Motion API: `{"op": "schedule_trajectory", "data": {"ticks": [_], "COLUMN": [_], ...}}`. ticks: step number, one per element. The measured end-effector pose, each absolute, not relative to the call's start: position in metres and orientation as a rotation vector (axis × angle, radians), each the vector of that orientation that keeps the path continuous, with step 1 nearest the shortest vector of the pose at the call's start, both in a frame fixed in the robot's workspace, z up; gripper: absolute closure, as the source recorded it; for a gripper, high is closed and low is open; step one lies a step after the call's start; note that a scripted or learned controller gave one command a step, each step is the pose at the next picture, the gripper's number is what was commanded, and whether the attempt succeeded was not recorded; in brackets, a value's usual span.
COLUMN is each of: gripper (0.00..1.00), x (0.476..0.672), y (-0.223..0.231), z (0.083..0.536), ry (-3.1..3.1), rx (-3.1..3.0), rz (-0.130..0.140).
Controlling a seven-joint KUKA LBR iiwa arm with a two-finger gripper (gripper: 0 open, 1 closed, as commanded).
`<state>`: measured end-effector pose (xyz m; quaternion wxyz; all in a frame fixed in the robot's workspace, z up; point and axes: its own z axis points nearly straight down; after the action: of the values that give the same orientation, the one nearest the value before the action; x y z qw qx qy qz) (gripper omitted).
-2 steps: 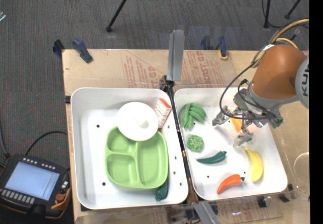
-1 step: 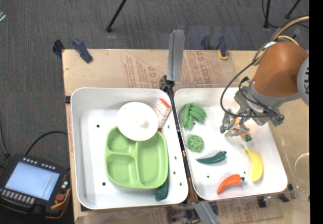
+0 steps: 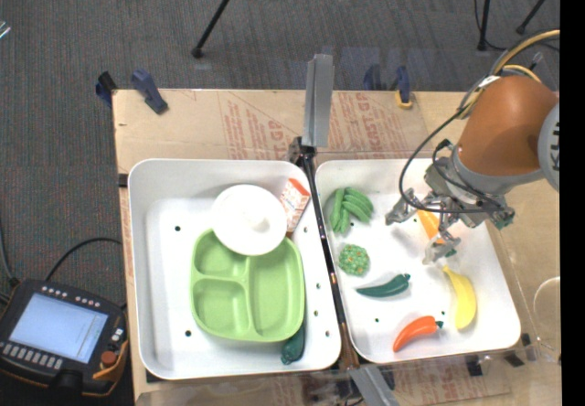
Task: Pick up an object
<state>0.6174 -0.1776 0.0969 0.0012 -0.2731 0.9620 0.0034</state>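
With the gripper (image 3: 422, 232) spread above an orange piece (image 3: 428, 223) in the right bin (image 3: 507, 299), a centred descent is advised — fingers straddling it — before closing.

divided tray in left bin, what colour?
Light green; the divided tray shows best in the camera view, a white plate overlapping its top edge.

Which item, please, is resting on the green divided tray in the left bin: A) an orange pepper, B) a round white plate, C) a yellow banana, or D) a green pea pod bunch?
B: the round white plate overlaps the top edge of the green divided tray in the left bin, while the banana, pea pods and orange pepper all lie in the right bin.
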Motion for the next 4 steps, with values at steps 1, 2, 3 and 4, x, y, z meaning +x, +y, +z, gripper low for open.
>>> {"op": "schedule_trajectory", "data": {"ticks": [1,2,3,4], "gripper": [0.0,0.0,0.0,0.0], "x": [0.605,0.603,0.609,0.615], "y": [-0.209,-0.204,-0.205,-0.206], "z": [0.087,0.087,0.088,0.088], "ry": [2.975,2.995,2.954,2.945], "rx": [-1.009,-0.952,-1.06,-1.083], "rz": [0.005,0.008,0.003,0.003]}}
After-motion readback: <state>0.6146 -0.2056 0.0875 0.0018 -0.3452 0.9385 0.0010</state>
